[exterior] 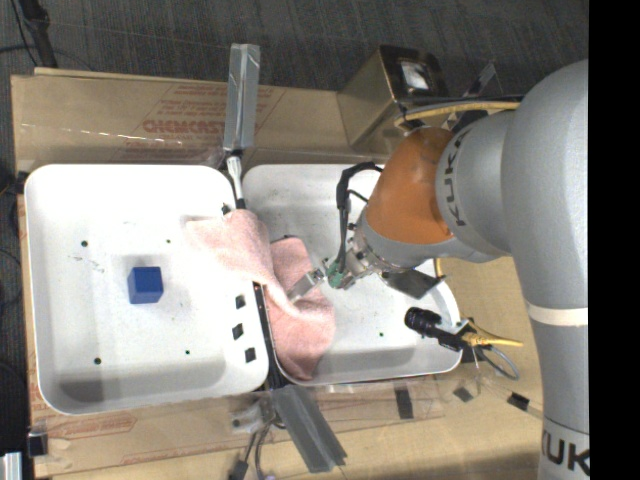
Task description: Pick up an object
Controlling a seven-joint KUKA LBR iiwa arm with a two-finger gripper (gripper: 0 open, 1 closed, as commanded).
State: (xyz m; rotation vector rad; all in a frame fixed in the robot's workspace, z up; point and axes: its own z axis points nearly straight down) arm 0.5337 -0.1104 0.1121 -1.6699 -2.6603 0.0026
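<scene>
The gripper [322, 276] sits low in the right bin [400, 366], touching the pink cloth [290, 298] draped over the divider (finger spread: cannot tell). Nothing looks lifted; the pick, 1 object, remains.

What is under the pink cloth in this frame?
The pink cloth lies draped over the divider where the left bin and right bin meet, spilling into both. The rims and bin floor beneath it are covered, so anything lying under it cannot be seen.
</scene>
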